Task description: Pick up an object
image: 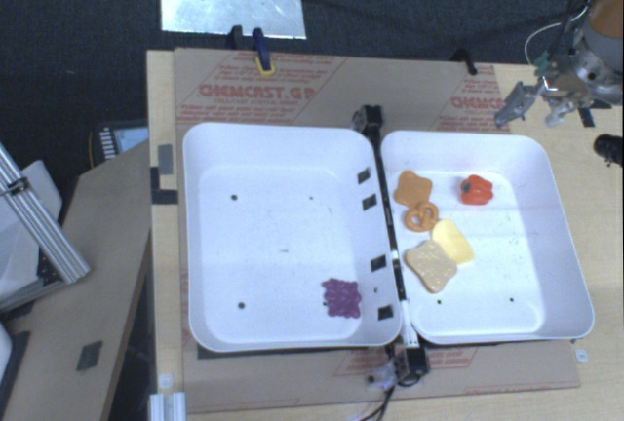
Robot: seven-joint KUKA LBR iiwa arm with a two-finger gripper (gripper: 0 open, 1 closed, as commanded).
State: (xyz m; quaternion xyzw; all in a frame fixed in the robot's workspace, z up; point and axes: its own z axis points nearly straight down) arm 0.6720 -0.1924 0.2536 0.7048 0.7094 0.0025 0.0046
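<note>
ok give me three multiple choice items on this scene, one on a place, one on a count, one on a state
1. Where do the purple grapes lie?
A. left bin, near its front edge
B. right bin, by the tomato
C. on the bench outside the bins

2. How many items lie in the right bin?
A. two
B. five
C. eight

3. Where is the gripper?
A. down among the food in the right bin
B. beyond the right bin's far right corner, holding nothing
C. over the left bin, holding the grapes

Answers:
1. A, the grapes sit alone in the left bin.
2. B: tomato, cookie, pretzel, cheese, toast.
3. B, it hangs past the bin's rim with nothing between its fingers.
</note>
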